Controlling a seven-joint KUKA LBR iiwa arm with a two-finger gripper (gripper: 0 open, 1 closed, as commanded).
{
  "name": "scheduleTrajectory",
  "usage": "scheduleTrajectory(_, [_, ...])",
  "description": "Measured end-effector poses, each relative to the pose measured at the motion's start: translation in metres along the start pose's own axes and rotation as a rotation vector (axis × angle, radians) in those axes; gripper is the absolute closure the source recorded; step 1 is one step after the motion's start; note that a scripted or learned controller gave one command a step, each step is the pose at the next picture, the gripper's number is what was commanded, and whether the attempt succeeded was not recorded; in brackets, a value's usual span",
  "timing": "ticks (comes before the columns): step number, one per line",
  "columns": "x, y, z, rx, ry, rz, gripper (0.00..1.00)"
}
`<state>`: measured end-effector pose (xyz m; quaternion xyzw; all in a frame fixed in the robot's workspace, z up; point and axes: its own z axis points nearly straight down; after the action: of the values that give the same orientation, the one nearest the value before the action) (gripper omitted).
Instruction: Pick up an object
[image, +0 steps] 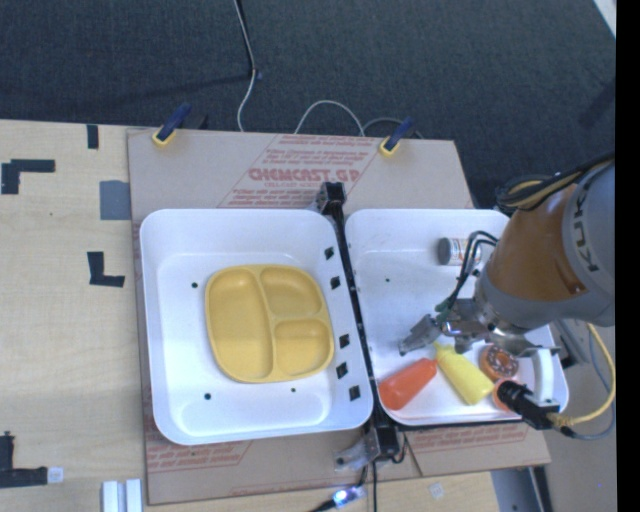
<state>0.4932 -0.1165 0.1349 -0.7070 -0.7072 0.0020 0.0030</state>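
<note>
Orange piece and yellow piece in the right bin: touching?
Cannot tell. In the camera view the orange piece and yellow piece lie side by side, ends close together, but no contact or gap shows plainly.

An orange carrot-like toy (408, 383) and a yellow piece (465, 376) are lying side by side — touching — near the right bin's (400, 235) front edge.

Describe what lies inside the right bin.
In the right bin: an orange piece, a yellow piece, a small can near the far wall, and the gripper low over the floor. The arm covers the bin's right part.
</note>
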Motion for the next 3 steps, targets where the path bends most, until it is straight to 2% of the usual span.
scheduleTrajectory(1, [-0.005,0.006,0.045,-0.026,-0.013,0.002,0.0])
scheduleTrajectory(2, [0.0,0.001,0.039,-0.01,-0.004,-0.001,1.0])
scheduleTrajectory(3, [0.004,0.006,-0.004,-0.009,-0.002,-0.001,1.0])
